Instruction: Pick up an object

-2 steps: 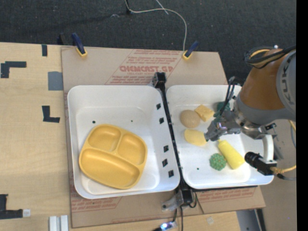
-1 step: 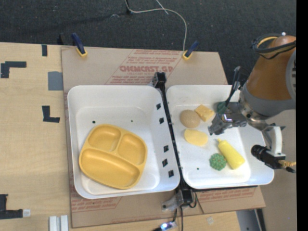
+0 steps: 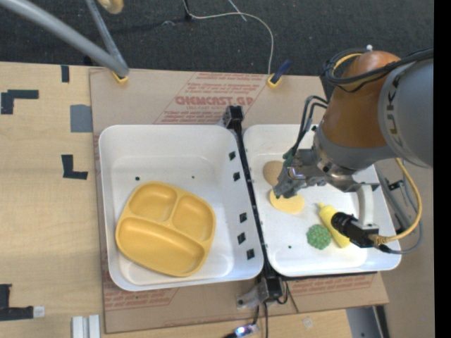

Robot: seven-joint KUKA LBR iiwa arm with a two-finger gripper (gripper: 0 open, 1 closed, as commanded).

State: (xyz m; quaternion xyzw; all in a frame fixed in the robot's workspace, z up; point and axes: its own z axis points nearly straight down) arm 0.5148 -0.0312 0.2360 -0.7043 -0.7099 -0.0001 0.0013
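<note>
Left bin [image 3: 113, 153]: yellow divided plate [image 3: 165, 227], well left of the jaws. Right bin [image 3: 282, 259]: gripper [image 3: 289, 186] low over the flat yellow piece [image 3: 287, 203], tips at its upper edge; can't tell jaw state, nothing seen pinched. Tan round piece [image 3: 272, 171] just up-left of jaws. Green broccoli [image 3: 318, 236] and yellow bottle [image 3: 335, 225] down-right, near.

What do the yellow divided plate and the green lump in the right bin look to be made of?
The divided plate looks like moulded plastic: uniform yellow, smooth rounded ridges, a soft sheen. The green lump has a bumpy matte surface, like a toy broccoli floret in plastic or rubber; the view is too coarse to tell which. Both white bins look like thin, glossy formed plastic.
</note>
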